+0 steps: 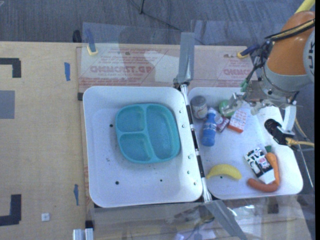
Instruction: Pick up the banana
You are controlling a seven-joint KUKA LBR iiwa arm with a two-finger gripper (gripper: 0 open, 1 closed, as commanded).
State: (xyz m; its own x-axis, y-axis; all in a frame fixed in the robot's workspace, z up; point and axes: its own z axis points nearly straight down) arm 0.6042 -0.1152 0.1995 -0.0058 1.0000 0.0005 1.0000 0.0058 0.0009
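Two white bins (100, 184) on the desk (35, 149). One teal tray (148, 132). One banana (224, 171), one carrot (272, 169), one blue bottle (209, 128), one can (198, 106), one black-and-white carton (258, 161), one red-and-white packet (239, 119).

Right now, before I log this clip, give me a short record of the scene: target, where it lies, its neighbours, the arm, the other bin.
target: banana
location: right bin, near its front-left corner, lying flat
neighbours: carrot and black-and-white box to its right, apart from it; blue bottle and grey can further back
arm: gripper over the back of the right bin, well away from the banana
left bin: holds a teal divided plate
task state: banana not yet picked up
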